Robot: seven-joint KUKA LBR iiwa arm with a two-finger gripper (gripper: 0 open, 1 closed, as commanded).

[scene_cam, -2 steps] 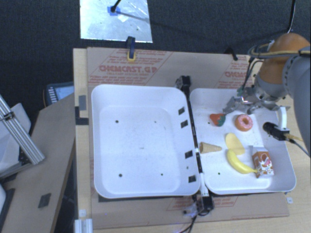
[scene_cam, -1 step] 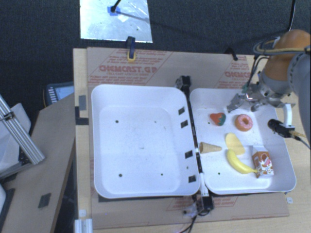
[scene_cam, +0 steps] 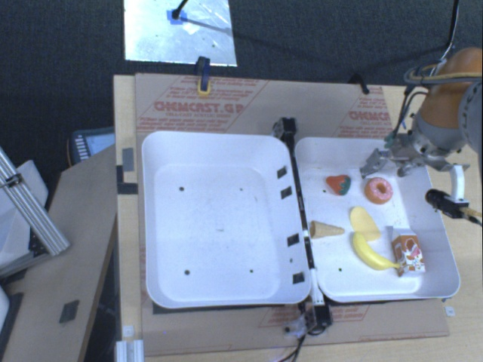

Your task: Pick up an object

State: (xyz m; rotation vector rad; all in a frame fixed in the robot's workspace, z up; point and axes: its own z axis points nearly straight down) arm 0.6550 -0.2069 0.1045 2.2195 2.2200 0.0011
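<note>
The right bin (scene_cam: 434,225) holds several toy foods. A pink-iced donut (scene_cam: 378,191) lies near its back, with a red strawberry (scene_cam: 339,184) to its left. In front of them are a tan cone wedge (scene_cam: 326,229), a pale yellow piece (scene_cam: 364,221), a banana (scene_cam: 373,252) and a small red-and-white carton (scene_cam: 408,253). My gripper (scene_cam: 391,167) hangs over the back of this bin, just behind the donut. Its fingers are spread open and hold nothing.
The left bin (scene_cam: 162,153) sits beside the right one, with a black hinge strip (scene_cam: 296,202) between them. A black part of the arm (scene_cam: 447,200) juts over the right bin's right rim. A yellow clamp (scene_cam: 204,76) stands at the back of the bench.
</note>
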